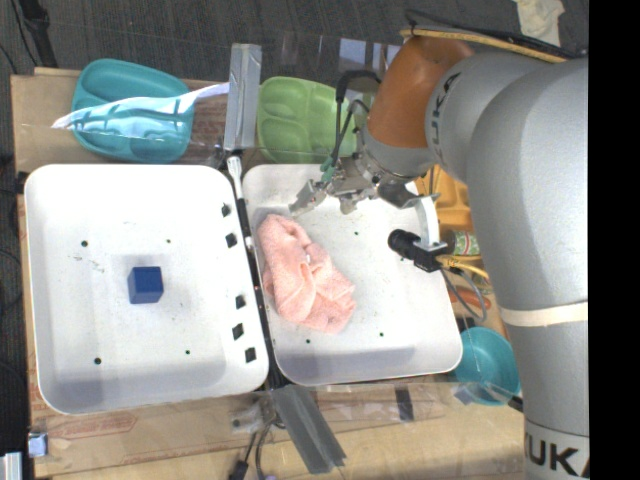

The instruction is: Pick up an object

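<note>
Pink cloth (303,274) lies at 7 o'clock from gripper (335,190), long axis running 11 to 5; cannot tell the claw's state.

Grey arm (520,168), orange wrist band (410,98)

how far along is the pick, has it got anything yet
Nothing looks picked yet. The pink cloth lies crumpled on the floor of the right bin, and the blue cube sits in the left bin. The gripper is at the right bin's far edge, above the cloth. Descending, grasping and lifting remain.
</note>
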